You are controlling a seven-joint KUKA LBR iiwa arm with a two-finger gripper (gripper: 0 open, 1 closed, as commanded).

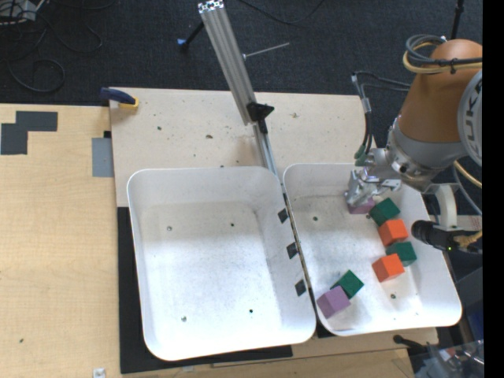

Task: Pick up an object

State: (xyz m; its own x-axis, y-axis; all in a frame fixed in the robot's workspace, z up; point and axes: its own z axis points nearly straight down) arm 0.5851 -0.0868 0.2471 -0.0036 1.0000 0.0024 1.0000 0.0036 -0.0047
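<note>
The left bin (157, 211) offers wide open floor. In the right bin (331, 211), blocks crowd the right side and near corner: green (385, 210), orange (393, 231), purple (332, 300). A slanted metal bar (236, 77) crosses the far divider.

Blocks (391, 246) in right bin (441, 309); gripper (365, 194) at its rear.

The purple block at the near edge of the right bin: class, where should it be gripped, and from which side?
Grip the purple block from above, across its free side faces. A green block touches its far corner, so a top-down approach probably avoids it.
</note>
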